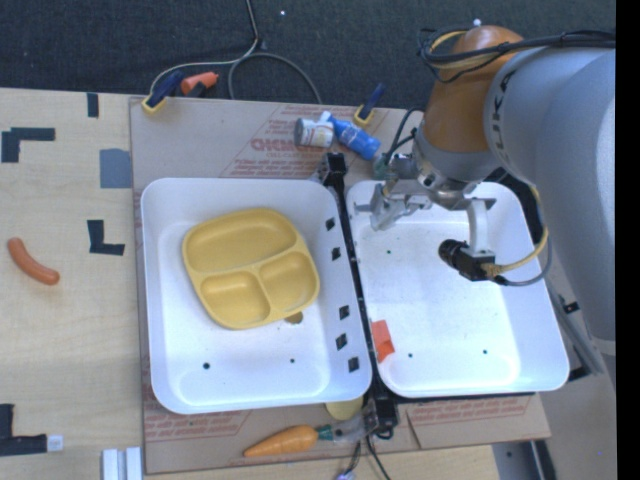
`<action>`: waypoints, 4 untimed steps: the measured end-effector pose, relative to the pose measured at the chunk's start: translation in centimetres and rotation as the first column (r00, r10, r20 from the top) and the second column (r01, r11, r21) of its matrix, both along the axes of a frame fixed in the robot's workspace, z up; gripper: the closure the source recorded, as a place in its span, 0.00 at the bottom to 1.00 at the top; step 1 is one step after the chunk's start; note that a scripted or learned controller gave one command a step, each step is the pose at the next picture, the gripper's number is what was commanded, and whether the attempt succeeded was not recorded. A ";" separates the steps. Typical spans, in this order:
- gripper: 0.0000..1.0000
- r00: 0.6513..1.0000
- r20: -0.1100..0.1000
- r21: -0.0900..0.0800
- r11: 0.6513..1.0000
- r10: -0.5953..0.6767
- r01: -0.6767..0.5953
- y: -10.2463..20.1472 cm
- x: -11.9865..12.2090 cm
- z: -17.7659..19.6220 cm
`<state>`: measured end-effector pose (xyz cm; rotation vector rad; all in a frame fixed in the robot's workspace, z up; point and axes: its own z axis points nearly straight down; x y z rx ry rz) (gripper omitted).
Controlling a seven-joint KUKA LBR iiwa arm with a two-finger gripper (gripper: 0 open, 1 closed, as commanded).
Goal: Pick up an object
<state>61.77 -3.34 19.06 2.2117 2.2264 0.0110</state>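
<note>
**A:** Across the bench, going by size: what is there to pick?

**B:** Biggest is the arm (540,138), leaning in from the right over the right bin (450,318). Next comes the yellow divided plate (250,266), lying flat in the left bin (165,298). It is the only real candidate.

**A:** How would it handle?

**B:** It looks like stiff moulded plastic, light, smooth and probably slippery. Lying flat, it offers only its raised rim or a divider ridge, so I would pinch an edge.

**A:** And the gripper?

**B:** The gripper (385,208) hangs at the upper left corner of the right bin, near the wall between the bins, well apart from the plate. Nothing sits in it, but open or closed I cannot make out.
</note>
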 end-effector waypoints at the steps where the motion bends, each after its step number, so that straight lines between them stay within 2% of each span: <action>1: 0.00 1.000 -0.008 -0.003 1.000 -0.005 0.005 -0.4 -0.1 -0.7; 2: 0.00 1.000 -0.006 -0.005 1.000 -0.008 0.008 -5.3 4.1 -0.7; 3: 0.00 1.000 -0.009 0.001 1.000 0.005 -0.005 6.4 3.4 -0.7; 4: 0.00 1.000 -0.010 -0.006 1.000 -0.012 0.012 -1.1 1.5 -0.3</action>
